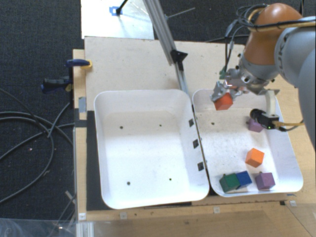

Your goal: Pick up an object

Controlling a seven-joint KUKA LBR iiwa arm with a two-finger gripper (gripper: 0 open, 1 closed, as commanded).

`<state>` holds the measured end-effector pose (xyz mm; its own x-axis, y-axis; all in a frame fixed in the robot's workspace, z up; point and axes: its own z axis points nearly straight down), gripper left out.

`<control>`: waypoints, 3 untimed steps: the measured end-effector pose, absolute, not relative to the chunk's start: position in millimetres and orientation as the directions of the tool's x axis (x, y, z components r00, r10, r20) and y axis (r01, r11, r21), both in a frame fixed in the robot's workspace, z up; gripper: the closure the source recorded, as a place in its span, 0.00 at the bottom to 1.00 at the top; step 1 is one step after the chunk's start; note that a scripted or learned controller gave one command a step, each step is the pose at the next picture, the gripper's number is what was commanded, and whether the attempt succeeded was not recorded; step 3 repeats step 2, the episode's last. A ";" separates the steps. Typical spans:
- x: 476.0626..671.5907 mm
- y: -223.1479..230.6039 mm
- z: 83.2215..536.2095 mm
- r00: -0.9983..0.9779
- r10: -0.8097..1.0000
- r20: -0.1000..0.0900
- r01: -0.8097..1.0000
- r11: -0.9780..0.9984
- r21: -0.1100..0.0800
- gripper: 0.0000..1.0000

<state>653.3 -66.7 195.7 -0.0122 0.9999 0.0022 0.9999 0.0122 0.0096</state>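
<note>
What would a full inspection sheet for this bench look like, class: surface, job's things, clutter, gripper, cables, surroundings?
Surface: pale board bench bearing a left white bin and a right white bin side by side.
Job's things: red-orange block at the gripper, above the right bin's far end; in that bin an orange cube, green cube, blue cube, and two purple blocks.
Clutter: blue-and-yellow clamp on the bench's left edge.
Gripper: two-finger gripper holds the red-orange block.
Cables: black cables on the floor at left; wires by the wrist.
Surroundings: dark carpet; slanted metal pole.
</note>
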 end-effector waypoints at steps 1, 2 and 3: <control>613.6 -42.6 189.8 -0.007 1.000 0.001 1.000 0.007 -0.003 1.00; 613.5 29.1 189.9 -0.013 1.000 0.004 1.000 0.013 0.000 1.00; 613.5 29.1 189.9 -0.013 1.000 0.004 1.000 0.013 0.000 1.00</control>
